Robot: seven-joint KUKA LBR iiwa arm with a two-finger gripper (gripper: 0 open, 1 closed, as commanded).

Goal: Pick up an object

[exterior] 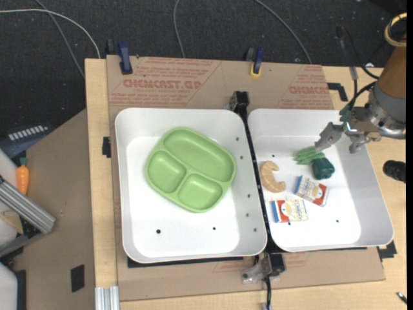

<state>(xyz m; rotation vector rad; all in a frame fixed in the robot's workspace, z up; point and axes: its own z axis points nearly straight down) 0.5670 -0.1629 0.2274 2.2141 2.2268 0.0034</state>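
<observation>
- The gripper (pixel 343 136) hangs over the far right part of the right bin (pixel 361 234), fingers spread apart with nothing between them.
- A green toy (pixel 316 161) lies just below and left of the fingers.
- Nearer the camera lie a tan curved piece (pixel 271 176) and two small printed packets (pixel 312 190) (pixel 288 210).
- Well left of the fingers, a green divided plate (pixel 191 168) sits in the left bin (pixel 139 237).

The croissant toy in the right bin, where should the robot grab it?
Best guess: pinch the croissant across the thick middle of its curve, coming straight down from above. It lies flat on the right bin floor, with free floor on both sides of that bend. The gripper hangs further right, over the green toy.
</observation>
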